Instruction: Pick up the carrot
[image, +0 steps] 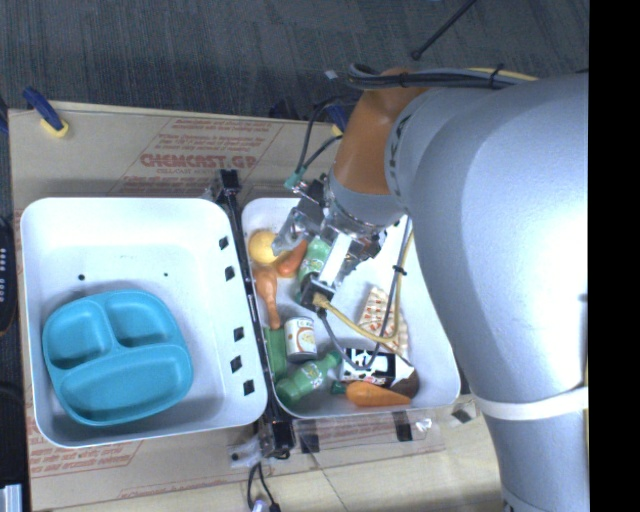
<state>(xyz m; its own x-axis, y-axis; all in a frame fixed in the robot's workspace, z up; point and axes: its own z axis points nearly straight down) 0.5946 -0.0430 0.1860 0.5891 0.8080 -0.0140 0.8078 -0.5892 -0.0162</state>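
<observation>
Here, the gripper (303, 262), whose grasp cannot be told, hangs over the right bin's (438, 345) far end, so it should cross to the carrot (377, 394) at the near wall and descend squarely.

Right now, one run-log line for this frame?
arm: over right bin | gripper: low among items, grip unclear | carrot: lying at near end, untouched | left bin: blue tray
</observation>
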